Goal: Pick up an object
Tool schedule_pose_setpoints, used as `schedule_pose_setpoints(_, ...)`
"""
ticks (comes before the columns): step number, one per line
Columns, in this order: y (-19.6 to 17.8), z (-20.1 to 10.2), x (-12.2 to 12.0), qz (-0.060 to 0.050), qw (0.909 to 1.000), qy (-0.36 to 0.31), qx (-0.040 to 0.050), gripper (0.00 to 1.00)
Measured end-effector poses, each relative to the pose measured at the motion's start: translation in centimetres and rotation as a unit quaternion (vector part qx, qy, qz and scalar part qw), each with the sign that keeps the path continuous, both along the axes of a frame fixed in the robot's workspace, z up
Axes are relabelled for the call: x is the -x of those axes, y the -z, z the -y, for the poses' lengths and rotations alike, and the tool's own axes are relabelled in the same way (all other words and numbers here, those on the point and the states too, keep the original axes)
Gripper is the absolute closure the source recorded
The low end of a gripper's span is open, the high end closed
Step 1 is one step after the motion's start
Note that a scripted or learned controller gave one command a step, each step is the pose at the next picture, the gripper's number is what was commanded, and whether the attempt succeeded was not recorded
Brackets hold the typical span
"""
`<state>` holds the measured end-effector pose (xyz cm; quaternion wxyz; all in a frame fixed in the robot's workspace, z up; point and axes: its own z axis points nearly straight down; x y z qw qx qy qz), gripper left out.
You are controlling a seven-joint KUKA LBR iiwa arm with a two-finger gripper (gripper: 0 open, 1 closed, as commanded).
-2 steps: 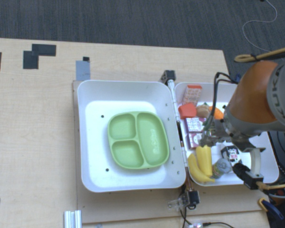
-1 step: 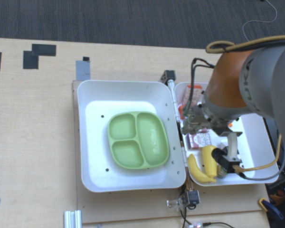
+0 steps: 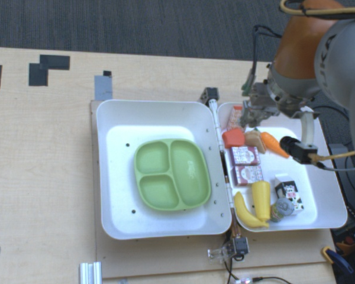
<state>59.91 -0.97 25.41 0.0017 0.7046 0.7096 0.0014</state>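
Observation:
My gripper (image 3: 250,122) hangs over the far left part of the right bin (image 3: 328,176), just above a red block (image 3: 233,138) and a tan piece (image 3: 254,139). An orange carrot (image 3: 274,144) lies right of them. Toward the front sit two pink-and-white packets (image 3: 246,164), a yellow bottle (image 3: 261,198), a banana (image 3: 246,212), a grey round item (image 3: 281,209) and a small black-and-white box (image 3: 287,190). A white and red packet (image 3: 234,116) lies at the bin's far left, beside the gripper.
The left bin (image 3: 115,158) holds a green divided plate (image 3: 172,174). A raised rim (image 3: 220,158) separates the two bins. The arm's grey and orange body (image 3: 313,46) looms over the right bin's far corner. Dark markers (image 3: 47,68) lie on the bench at far left.

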Motion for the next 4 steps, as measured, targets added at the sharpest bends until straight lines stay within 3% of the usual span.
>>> schedule_pose_setpoints(1, 0.1, 0.0, 0.0, -0.001, 1.0000, 0.000, -0.0002, 0.00)
schedule_pose_setpoints(2, 6.6, 3.3, 7.8, -0.002, 1.0000, 0.002, -0.0003, 0.00)
schedule_pose_setpoints(3, 14.5, 8.7, 11.3, -0.003, 1.0000, 0.003, -0.0003, 0.00)
schedule_pose_setpoints(4, 13.4, 8.6, 11.2, -0.001, 1.0000, 0.002, -0.0009, 1.00)
